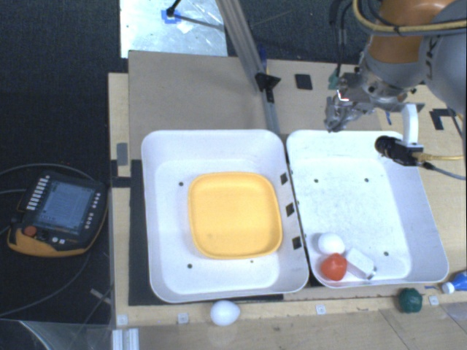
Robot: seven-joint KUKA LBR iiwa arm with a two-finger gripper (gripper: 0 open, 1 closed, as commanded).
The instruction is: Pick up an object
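**Camera view: gripper high, objects wait in the right bin**

I see the gripper (337, 115) above the right bin's (419, 217) far rim, holding nothing. The red ball (334, 267), white ball (330, 243) and white block (360, 262) crowd its near-left corner, probably rolled there.

Below the gripper (337, 115) the right bin (365, 195) floor lies open; obstacles crowd only its far near corner, a white ball (330, 243), red ball (334, 267) and white block (360, 262) touching together; a yellow plate (235, 214) fills the left bin (164, 217).

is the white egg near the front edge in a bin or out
Out. The white egg lies on the bench, just past the left bin's front rim.
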